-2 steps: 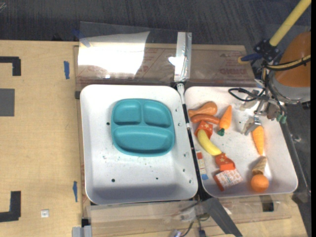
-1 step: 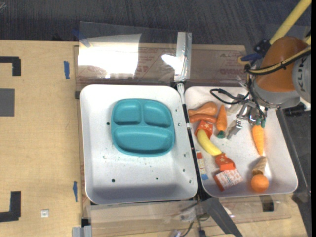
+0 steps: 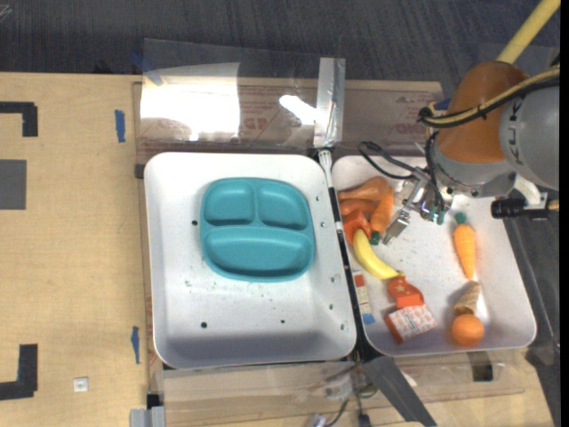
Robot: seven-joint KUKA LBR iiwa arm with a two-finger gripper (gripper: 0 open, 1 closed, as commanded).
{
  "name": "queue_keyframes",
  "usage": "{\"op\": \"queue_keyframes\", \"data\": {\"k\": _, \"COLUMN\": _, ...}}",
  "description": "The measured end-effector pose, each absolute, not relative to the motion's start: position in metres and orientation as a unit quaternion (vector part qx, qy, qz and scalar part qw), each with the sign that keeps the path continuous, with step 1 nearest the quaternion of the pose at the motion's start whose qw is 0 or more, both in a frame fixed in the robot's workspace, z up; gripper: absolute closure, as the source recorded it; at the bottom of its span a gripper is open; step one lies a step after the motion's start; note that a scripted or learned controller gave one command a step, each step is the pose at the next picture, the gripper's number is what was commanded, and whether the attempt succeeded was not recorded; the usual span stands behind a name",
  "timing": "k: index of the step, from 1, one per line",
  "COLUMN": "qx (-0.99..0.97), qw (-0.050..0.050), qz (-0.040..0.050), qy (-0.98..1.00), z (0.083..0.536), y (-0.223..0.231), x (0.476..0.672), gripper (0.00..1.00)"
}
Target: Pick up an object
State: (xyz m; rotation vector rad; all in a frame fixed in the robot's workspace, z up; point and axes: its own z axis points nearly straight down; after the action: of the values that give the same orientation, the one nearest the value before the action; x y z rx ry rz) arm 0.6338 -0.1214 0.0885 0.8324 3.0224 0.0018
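Observation:
My gripper [image 3: 397, 222] hangs low over the upper left part of the right bin [image 3: 511, 278], reaching in from the right. Its tip is just right of an orange crumpled item [image 3: 363, 201] and above a yellow banana [image 3: 373, 256]. I see nothing clearly held in it. A carrot [image 3: 465, 248] lies to the gripper's right. Near the front of the bin lie a red and white carton [image 3: 409, 315], an orange ball-shaped fruit [image 3: 467, 329] and a small brown item [image 3: 467, 298].
The left bin [image 3: 169, 265] holds a teal divided plate [image 3: 258, 228]. A raised rim [image 3: 336, 238] separates the two bins. Black cables [image 3: 382, 160] trail from the arm's wrist across the back of the right bin. Cardboard bench surface lies to the left.

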Motion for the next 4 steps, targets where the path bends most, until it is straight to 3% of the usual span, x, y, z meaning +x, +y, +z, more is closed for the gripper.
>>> {"op": "queue_keyframes", "data": {"k": 1, "qx": 0.245, "qw": 0.004, "qz": -0.0002, "qy": 0.970, "z": 0.089, "y": -0.101, "x": 0.630, "gripper": 0.00}}
{"op": "queue_keyframes", "data": {"k": 2, "qx": 0.296, "qw": 0.004, "qz": -0.0013, "qy": 0.955, "z": 0.089, "y": -0.186, "x": 0.592, "gripper": 0.00}}
{"op": "queue_keyframes", "data": {"k": 3, "qx": 0.283, "qw": 0.005, "qz": 0.0001, "qy": 0.959, "z": 0.089, "y": -0.193, "x": 0.568, "gripper": 0.00}}
{"op": "queue_keyframes", "data": {"k": 4, "qx": 0.330, "qw": 0.005, "qz": 0.0009, "qy": 0.944, "z": 0.089, "y": -0.191, "x": 0.526, "gripper": 0.00}}
